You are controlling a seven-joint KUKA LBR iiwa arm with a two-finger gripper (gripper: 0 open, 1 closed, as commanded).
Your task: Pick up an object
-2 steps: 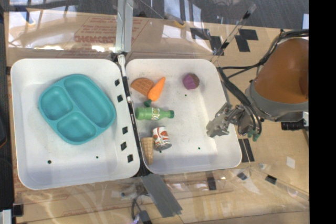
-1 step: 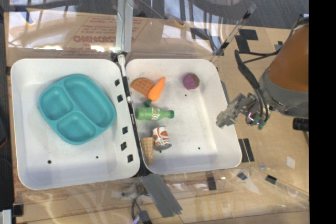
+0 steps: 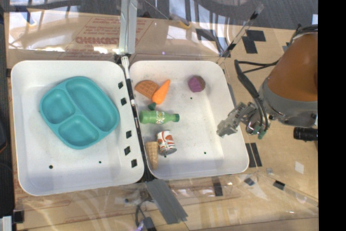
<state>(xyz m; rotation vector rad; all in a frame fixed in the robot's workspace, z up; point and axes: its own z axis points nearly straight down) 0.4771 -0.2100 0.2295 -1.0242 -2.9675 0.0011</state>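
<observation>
While the arm reaches in from the right of the camera view, its gripper (image 3: 233, 123) hangs over the right rim of the right bin (image 3: 213, 162), apparently parked clear of the contents before a descent; whether the jaws are spread or pressed together cannot be told at this size. Right bin, candidates for picking, all lying loose on the floor: one purple ball (image 3: 196, 83), alone near the far right corner and judged the easiest reach; one carrot (image 3: 161, 92) leaning against one brown bread slice (image 3: 145, 87); one green bottle (image 3: 158, 117) on its side; one small can (image 3: 166, 143) beside one ice-cream cone (image 3: 152, 153) at the dividing wall. Left bin (image 3: 27, 170): one teal divided plate (image 3: 79, 111), three compartments, set at a slant. Nothing is gripped yet.
</observation>
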